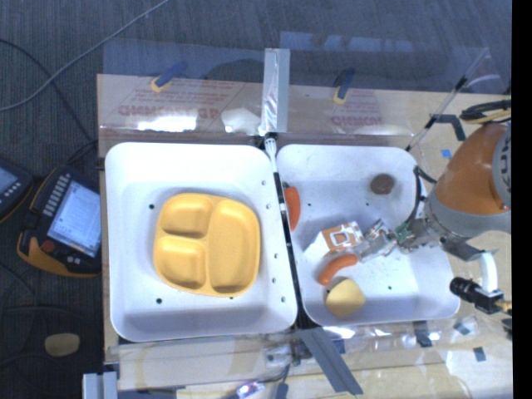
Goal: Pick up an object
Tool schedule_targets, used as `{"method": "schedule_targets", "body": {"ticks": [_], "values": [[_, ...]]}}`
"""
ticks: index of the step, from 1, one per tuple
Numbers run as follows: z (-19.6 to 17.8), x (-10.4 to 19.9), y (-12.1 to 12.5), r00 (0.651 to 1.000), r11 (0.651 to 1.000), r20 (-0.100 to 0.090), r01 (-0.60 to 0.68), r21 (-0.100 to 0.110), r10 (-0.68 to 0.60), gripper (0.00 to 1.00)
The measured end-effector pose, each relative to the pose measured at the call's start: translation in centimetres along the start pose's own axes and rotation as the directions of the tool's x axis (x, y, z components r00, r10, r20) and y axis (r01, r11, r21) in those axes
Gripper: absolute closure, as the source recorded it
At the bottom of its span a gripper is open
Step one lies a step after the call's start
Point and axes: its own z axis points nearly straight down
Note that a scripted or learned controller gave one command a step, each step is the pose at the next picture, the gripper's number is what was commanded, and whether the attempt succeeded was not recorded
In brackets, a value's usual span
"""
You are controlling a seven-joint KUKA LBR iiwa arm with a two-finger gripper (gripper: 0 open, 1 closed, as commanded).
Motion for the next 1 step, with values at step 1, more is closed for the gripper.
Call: {"method": "schedule_targets", "body": {"ticks": [1], "values": [[0.32,0.91,4.72,0.999,0.999,0.009,-0.040,-0.012,0.040,0.00]]}}
